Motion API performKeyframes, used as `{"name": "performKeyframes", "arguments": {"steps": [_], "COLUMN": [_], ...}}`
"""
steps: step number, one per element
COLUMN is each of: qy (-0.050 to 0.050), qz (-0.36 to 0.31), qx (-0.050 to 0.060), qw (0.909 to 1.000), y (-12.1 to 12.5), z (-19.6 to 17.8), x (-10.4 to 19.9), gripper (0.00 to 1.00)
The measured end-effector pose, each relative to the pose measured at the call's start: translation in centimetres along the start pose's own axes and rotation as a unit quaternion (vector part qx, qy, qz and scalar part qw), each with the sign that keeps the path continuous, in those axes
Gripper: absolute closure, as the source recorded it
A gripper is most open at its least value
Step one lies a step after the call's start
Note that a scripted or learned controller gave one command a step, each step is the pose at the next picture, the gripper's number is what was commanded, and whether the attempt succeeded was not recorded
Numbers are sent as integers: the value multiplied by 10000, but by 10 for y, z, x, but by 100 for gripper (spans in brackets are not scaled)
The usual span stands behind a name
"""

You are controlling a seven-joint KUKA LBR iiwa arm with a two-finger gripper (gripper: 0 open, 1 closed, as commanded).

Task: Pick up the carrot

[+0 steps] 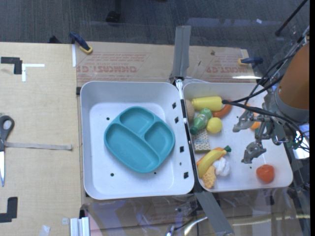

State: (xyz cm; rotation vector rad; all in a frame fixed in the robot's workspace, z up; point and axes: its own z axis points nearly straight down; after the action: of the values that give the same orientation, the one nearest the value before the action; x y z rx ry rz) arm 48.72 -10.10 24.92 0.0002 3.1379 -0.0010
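The tabletop (pixel 39 107) is pale wood at the left, with a pair of scissors (pixel 4 132) cut off by the frame edge at nine o'clock and strips of tape beside it. Behind, at twelve o'clock, lies dark carpet; a cardboard sheet (pixel 128 63) with reversed print sits under both bins.

The left bin (pixel 88 181) holds a blue divided plate (pixel 139 139) — tilted slightly, near the centre of the frame.

The right bin (pixel 236 183) is crowded along its left wall: a yellow corn cob (pixel 206 103), a green vegetable (pixel 200 121), a lemon (pixel 214 125), a patterned sponge-like block (pixel 201 141), a banana (pixel 211 159) and a small white lump (pixel 222 167) that is hard to identify. The carrot (pixel 222 110), orange, lies at about one o'clock just right of the corn cob, partly crossed by a black cable. A red tomato (pixel 266 173) sits at four o'clock.

The gripper (pixel 250 137) hangs over the right bin at three o'clock, its fingers spread and pinching nothing — well apart from the carrot. A small orange piece behind it is mostly hidden. The arm (pixel 295 82) is cut off at the right edge.
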Motion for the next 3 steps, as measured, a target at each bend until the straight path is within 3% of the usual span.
{"name": "performKeyframes", "arguments": {"steps": [1,2,3], "qy": [11,-1,-39], "qz": [106,1589,1574], "qx": [-1,-1,3], "qw": [9999,9873,9875], "y": [1,3,3], "z": [149,157,146], "x": [-14,8,5], "gripper": [0,0,100]}}
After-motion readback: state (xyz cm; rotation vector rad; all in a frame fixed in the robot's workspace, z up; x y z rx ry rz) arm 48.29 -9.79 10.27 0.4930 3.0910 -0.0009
